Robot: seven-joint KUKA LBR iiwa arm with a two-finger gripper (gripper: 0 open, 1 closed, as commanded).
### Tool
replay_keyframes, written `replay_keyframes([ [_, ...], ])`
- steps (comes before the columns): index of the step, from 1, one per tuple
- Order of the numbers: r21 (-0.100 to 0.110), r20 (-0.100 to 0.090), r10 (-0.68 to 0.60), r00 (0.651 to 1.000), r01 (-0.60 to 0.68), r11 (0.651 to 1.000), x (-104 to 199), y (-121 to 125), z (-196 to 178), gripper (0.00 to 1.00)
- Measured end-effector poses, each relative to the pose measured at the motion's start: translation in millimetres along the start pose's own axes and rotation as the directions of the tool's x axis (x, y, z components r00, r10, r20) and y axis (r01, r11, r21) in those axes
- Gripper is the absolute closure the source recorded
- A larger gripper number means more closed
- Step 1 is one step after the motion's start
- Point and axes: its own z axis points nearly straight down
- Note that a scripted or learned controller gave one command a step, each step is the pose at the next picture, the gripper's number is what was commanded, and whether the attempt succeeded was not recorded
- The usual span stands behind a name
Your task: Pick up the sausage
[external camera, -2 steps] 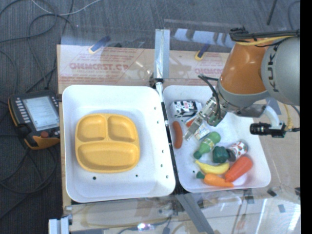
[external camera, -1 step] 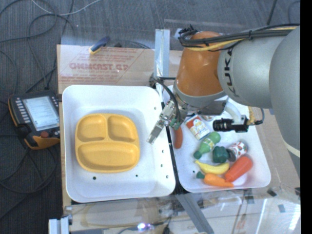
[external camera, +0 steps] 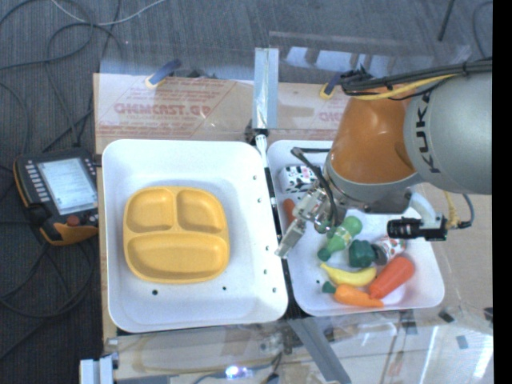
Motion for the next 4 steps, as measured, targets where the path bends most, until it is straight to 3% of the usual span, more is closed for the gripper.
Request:
replay_keyframes([
  [1,0.0,0.001,-0.057,0.998,0.057,0.998,2.8,1.8,-0.1,0.0],
  [2,0.0,0.0,-0.041,0.999,0.041,0.999,-8.3,-60.4,0.0,0.0],
  [3,-0.002,0.001,-0.1,0.995,0.1,0.995,-13.1,3.0,0.3,0.0],
  [4,0.0,0.001,-0.076,0.997,0.076,0.997,-22.0,-66.2,-0.2,0.0],
])
